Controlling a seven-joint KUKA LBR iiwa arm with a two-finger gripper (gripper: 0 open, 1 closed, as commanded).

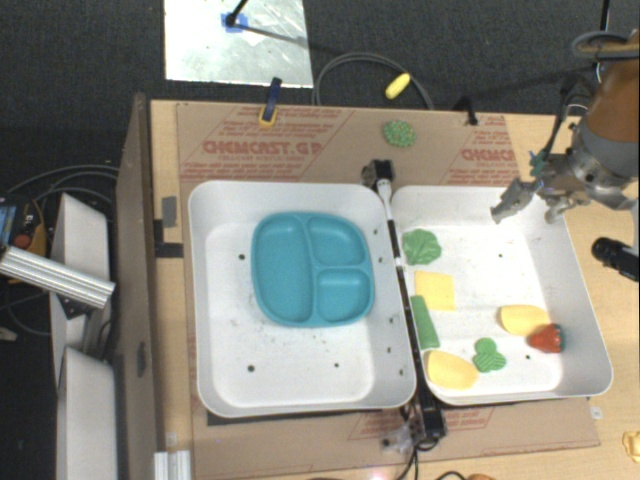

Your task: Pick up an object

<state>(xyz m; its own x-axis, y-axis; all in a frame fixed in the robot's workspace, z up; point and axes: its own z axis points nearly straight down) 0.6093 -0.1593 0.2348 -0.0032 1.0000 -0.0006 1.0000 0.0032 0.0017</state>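
Note:
My gripper (528, 208) hovers over the back right corner of the right bin (580, 298), open, with nothing between its fingers. Below it in that bin lie a green leafy piece (421, 246), a yellow square (434, 290), a green stick (424, 321), a yellow lemon-like piece (523, 318), a red piece (547, 339), a small green floret (488, 354) and a yellow oval (451, 370). All of them sit apart from the gripper, toward the bin's left and front.
The left bin (220, 368) holds a blue divided plate (312, 268). On the cardboard behind the bins lie a green round piece (399, 133) and a yellow item (398, 86) by a cable. A black clip (379, 175) sits at the bins' shared back corner.

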